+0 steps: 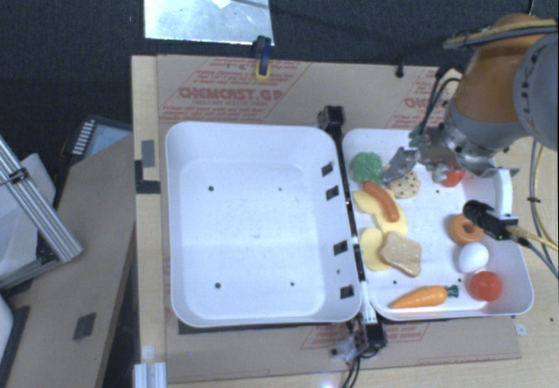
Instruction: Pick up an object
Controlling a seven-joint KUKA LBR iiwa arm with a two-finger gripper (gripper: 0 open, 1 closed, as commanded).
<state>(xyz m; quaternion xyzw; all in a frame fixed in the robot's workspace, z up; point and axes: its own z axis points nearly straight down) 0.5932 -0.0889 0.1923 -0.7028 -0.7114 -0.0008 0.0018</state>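
Gripper (400, 169) sits low in the right bin (515, 242), grip state unreadable. Cookie (404, 188) directly under its tip, broccoli (367, 166) just left, sausage (381, 200) below-left.

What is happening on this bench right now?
The grey KUKA arm reaches in from the right, its two-finger gripper low over the right white bin, above a round speckled cookie beside a green broccoli piece. Nothing is visibly held. An orange sausage, a bread slice and an orange carrot lie nearby.
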